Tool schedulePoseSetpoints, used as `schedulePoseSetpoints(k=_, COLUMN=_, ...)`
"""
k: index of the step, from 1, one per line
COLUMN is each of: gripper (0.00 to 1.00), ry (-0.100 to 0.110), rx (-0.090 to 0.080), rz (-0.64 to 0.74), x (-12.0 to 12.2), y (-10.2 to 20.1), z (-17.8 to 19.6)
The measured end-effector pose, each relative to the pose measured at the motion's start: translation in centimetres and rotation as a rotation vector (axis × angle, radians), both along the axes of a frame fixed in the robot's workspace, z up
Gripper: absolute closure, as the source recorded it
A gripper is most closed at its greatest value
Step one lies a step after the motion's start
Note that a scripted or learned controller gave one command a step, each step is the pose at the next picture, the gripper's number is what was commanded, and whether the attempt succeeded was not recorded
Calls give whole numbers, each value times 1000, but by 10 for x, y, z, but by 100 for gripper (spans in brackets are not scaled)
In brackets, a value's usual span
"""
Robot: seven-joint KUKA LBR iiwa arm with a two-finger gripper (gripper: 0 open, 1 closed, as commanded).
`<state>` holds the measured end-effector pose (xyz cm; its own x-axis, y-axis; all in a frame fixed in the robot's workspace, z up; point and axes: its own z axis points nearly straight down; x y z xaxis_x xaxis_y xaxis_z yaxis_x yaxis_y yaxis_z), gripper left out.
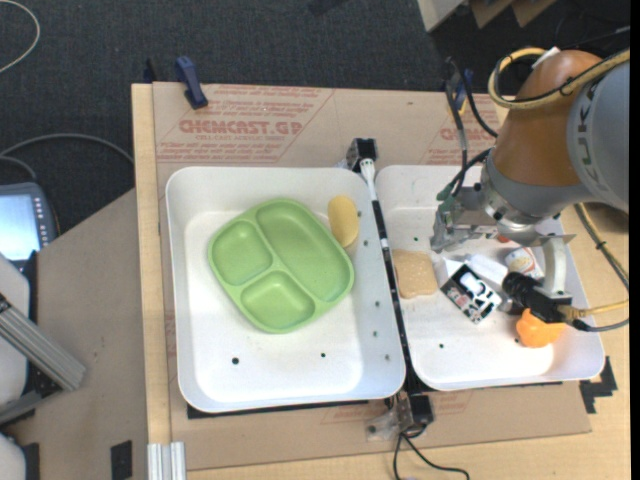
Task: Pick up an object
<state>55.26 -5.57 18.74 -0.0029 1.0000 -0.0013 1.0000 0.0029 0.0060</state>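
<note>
My gripper (pixel 452 236) hangs low over the back left part of the right bin (pixel 480 373), under the grey and orange wrist. Just in front of it and to its left, a flat tan bread-like piece (pixel 413 273) lies by the bin's left wall. A small white and black packet (pixel 472 294) rests in front of the gripper, and an orange lump (pixel 538 330) sits toward the front right. A small white and red item (pixel 520 260) shows partly under the wrist. Nothing is visibly held.
The left bin (pixel 200 368) holds a green divided plate (pixel 281 265) and a yellow oval item (pixel 344 219) by its right wall. A ridge where the two bins meet (pixel 385 268) runs front to back. The arm covers the right bin's back right.
</note>
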Motion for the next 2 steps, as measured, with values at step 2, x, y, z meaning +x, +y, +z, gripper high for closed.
schedulePoseSetpoints(k=2, gripper=100, ry=3, rx=1, rz=-2, x=-56, y=47, z=57)
